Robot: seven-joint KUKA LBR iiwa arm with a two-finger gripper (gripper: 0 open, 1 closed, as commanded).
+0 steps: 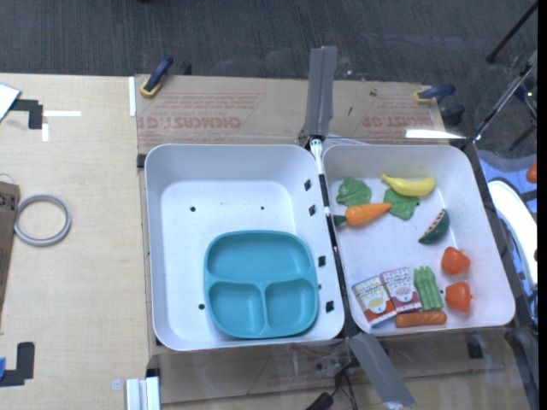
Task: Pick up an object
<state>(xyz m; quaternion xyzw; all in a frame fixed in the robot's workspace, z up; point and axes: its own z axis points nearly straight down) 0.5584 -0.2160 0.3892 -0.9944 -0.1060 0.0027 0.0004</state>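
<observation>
We look down on a pale wooden bench (68,314) set on a dark grey carpeted floor (256,15), with a sheet of brown cardboard (222,109) spread under two shallow white bins. On the bench's left part we see a roll of tape (38,219) lying flat, and strips of black and white tape near the far left corner. Two clamps with blue and yellow handles (156,76) grip the cardboard's far edge, one at each end. A grey upright post (321,92) rises behind the seam where the bins meet. The left bin (171,186) holds a teal divided plate (261,284), with three compartments, resting toward the bin's near right part. The right bin (479,195) holds the toy foods, any of which could be the thing to pick: a yellow banana (408,184) near the far wall, two green leafy pieces (353,190) on either side of an orange carrot (367,213), a watermelon slice (434,227) toward the right, two red-orange tomatoes (455,261) below it, a green ridged vegetable (426,287) standing beside two small printed cartons (383,295), and a reddish sausage (420,319) along the near wall. All of these lie on the bin floor. We cannot tell the state of the gripper.
</observation>
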